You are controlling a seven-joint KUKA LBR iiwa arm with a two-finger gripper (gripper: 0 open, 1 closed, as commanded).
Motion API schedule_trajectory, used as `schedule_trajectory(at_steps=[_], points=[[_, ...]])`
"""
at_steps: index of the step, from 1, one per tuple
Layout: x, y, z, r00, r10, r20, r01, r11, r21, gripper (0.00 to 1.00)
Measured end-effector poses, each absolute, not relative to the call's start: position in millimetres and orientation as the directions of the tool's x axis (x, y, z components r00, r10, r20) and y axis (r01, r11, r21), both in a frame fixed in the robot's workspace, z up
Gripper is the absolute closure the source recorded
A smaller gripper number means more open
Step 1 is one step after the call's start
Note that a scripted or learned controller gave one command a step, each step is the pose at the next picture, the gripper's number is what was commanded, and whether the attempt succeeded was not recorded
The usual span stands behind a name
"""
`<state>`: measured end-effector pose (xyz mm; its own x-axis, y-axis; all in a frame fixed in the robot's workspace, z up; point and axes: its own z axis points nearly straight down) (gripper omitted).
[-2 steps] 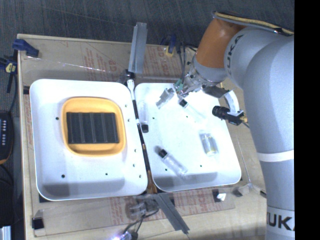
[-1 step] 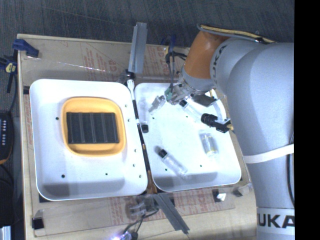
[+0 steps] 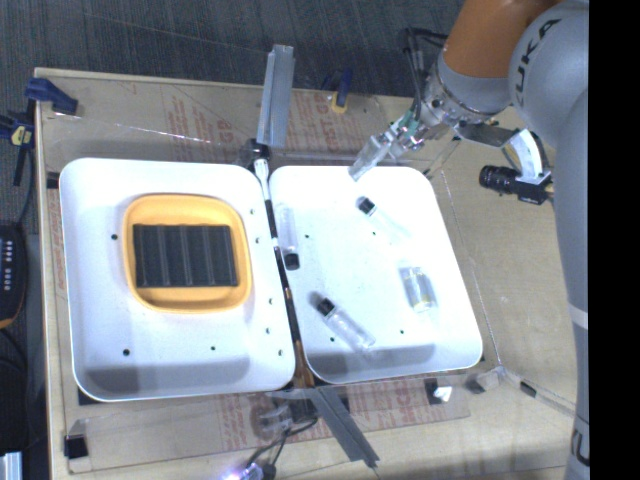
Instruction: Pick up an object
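Fingers of the grey two-finger gripper (image 3: 385,151) pinch a small clear plastic vial (image 3: 366,161) slanting down-left from them, light, stiff and slippery, so mid-body grip seems safest.

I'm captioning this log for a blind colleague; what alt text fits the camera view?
A grey and orange robot arm reaches in from the right, its gripper over the far edge of the right bin, which holds several small clear vials. The left bin holds a yellow tray with dark slots.
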<state>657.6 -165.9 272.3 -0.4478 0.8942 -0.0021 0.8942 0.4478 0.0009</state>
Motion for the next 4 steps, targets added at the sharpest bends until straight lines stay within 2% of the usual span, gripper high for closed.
schedule_trajectory(at_steps=[1, 2, 3, 4], points=[[656.7, -197.0, 100.8, -0.444, 0.896, 0.001, 0.896, 0.444, -0.003, 0.00], [657.3, -142.0, 129.5, -0.476, 0.879, 0.002, 0.879, 0.476, -0.002, 0.00], [659.5, -116.4, 98.2, -0.499, 0.867, -0.014, 0.867, 0.499, 0.005, 0.00], [659.3, -114.4, 107.6, -0.502, 0.865, -0.009, 0.865, 0.502, 0.004, 1.00]])
